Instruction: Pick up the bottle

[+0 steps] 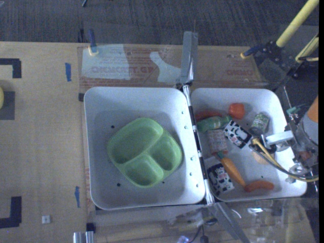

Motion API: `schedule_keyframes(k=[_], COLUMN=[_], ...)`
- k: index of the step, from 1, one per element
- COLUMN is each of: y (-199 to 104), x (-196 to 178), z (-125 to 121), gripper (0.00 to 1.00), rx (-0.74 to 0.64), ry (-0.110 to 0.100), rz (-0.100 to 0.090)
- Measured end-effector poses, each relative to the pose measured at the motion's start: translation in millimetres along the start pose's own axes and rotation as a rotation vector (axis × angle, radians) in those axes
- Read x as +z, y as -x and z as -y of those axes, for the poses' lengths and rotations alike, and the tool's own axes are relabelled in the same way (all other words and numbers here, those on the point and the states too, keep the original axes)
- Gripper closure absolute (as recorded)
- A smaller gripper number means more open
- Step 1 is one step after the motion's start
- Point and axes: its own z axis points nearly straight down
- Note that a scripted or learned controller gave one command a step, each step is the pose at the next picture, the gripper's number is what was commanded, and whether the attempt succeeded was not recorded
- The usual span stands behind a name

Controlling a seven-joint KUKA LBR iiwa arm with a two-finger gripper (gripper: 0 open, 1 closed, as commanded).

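Note:
The bottle [259,121] is small, with a greenish label, and lies in the right bin [276,99] near its far right part. Above that bin's right edge hangs my gripper [304,158], to the right of the bottle, nearer the front and apart from it. I see nothing held in it. A yellow cable loops under the wrist.
Around the bottle lie an orange-red piece [236,110], a green piece [212,123], two cow-patterned blocks [237,134] [220,178], a carrot [233,170] and a sausage [259,186]. The left bin [96,186] holds a green divided plate [144,152].

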Motion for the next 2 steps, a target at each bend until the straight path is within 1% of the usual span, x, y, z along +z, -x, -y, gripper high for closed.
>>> schedule_keyframes(k=[1, 2], y=[-4, -11], x=[9, 65], z=[16, 46], gripper=[0.00, 0.00], rx=[-0.086, 0.027], ry=[0.000, 0.000], rz=[-0.001, 0.000])
